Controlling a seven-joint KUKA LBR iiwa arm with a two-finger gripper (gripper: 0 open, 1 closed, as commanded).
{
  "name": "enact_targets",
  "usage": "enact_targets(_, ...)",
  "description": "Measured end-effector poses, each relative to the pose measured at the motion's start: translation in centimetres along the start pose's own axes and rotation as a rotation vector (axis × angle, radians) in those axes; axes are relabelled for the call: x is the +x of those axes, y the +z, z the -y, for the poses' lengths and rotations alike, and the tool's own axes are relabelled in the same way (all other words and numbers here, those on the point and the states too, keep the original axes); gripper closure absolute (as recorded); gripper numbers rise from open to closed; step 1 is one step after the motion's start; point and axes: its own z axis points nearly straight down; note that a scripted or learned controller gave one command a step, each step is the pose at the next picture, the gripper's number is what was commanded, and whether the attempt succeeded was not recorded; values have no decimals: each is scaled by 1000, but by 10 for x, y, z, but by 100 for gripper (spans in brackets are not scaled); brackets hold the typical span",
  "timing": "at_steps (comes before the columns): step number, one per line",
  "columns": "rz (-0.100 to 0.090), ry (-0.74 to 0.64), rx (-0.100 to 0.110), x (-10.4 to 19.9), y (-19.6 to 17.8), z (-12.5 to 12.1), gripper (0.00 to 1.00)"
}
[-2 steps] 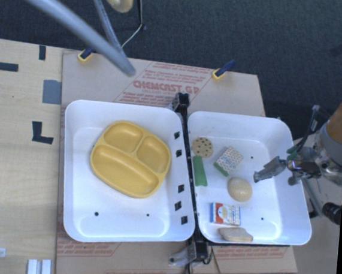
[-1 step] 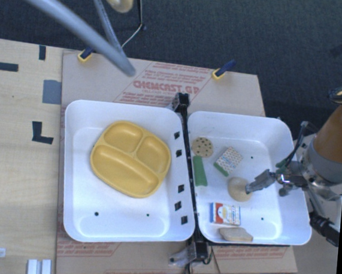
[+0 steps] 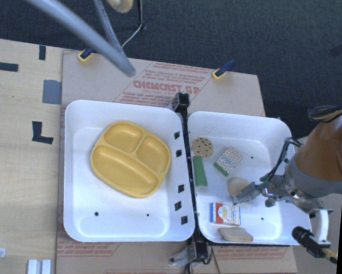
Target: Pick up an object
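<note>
The scene is viewed from one fixed camera set above the bench, looking down at a slant. Both white bins (image 3: 71, 172) are taken in across the middle of the frame, at moderate distance. The arm (image 3: 322, 157) is seen entering from the right edge; dark floor is seen along the top.

yellow tray (image 3: 131, 158), green block (image 3: 199, 171), white bins (image 3: 71, 172)

arm (image 3: 325, 160) cut off at right edge
</note>
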Motion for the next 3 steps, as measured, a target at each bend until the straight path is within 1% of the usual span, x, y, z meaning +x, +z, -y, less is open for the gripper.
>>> enact_targets(1, 2, 2, -9, 0, 51, -1, 0)
enact_targets(2, -2, -2, -12, 2, 36, -3, 100)
enact_targets(3, 4, -2, -13, 1, -27, -3, 100)
